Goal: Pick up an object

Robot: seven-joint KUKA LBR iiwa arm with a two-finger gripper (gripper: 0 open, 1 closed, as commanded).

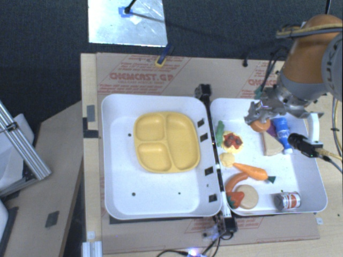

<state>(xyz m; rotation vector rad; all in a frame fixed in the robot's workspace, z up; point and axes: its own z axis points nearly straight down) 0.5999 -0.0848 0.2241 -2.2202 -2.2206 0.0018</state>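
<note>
The right bin [316, 189] holds several toy foods. My gripper [258, 114] hangs over its far part, right above a small orange fruit [261, 126] that it partly hides. Whether it touches the fruit is unclear. A blue bottle [281, 129] lies just right of the fruit, on a slice of bread [271, 145]. Nearer the divider are a green pepper [220, 128], a red-topped pizza piece [232, 140] and a pale yellow piece [228, 158]. A carrot [251, 171] lies mid-bin. At the front are a sausage [233, 181], a round tan cookie [248, 196] and a small can [288, 200].
The left bin [120, 197] holds a yellow divided plate [165, 142]. A black clip strip [211, 154] runs along the wall between the bins. The grey arm with its orange band [313, 47] comes in from the upper right, with a black cable fitting [303, 143] over the right bin.
</note>
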